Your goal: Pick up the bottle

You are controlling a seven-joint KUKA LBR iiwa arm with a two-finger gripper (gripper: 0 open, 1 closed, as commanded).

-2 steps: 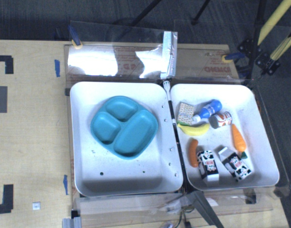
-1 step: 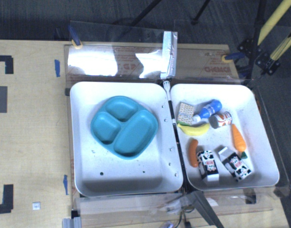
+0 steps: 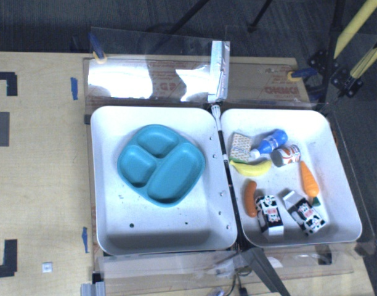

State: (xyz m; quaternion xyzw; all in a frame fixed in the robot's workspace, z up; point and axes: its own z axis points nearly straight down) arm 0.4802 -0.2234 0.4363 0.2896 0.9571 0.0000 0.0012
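A blue bottle (image 3: 269, 143) with a white cap lies on its side in the right bin (image 3: 342, 165), near the bin's back middle. Its cap end points left toward a yellow banana (image 3: 250, 168). A small can (image 3: 286, 156) with a dark top and red label lies just right of the bottle, touching or nearly touching it.
The right bin also holds a patterned cracker box (image 3: 240, 145), two orange carrots (image 3: 309, 180) (image 3: 251, 198) and two black-and-white milk cartons (image 3: 270, 213) (image 3: 305, 212). The left bin (image 3: 108, 214) holds a blue divided plate (image 3: 160, 164). A clear shield (image 3: 151, 73) stands behind the bins.
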